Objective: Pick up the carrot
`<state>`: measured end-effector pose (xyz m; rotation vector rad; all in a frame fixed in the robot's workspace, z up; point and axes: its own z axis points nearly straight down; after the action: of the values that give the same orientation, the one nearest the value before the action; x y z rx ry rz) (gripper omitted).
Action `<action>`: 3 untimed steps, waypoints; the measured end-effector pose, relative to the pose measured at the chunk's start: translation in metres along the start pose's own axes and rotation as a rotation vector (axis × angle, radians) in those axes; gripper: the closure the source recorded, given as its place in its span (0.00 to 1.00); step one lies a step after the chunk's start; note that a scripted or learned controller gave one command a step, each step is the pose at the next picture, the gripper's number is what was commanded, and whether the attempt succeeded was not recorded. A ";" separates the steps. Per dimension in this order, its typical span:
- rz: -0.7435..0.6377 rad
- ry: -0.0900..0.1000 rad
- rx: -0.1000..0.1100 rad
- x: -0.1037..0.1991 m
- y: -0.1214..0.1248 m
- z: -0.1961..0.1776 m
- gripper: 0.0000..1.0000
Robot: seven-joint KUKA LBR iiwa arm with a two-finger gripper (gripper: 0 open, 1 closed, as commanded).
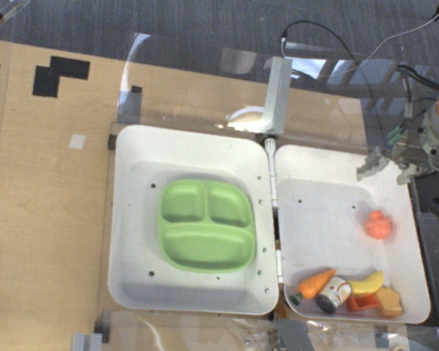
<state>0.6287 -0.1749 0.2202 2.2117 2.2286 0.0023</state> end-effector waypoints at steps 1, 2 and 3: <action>-0.199 0.001 0.002 0.011 -0.064 0.116 0.00; -0.285 -0.003 -0.008 0.038 -0.056 0.130 0.00; -0.331 0.001 -0.001 0.054 -0.138 0.094 0.00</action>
<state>0.4910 -0.1225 0.1255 1.8142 2.5624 0.0031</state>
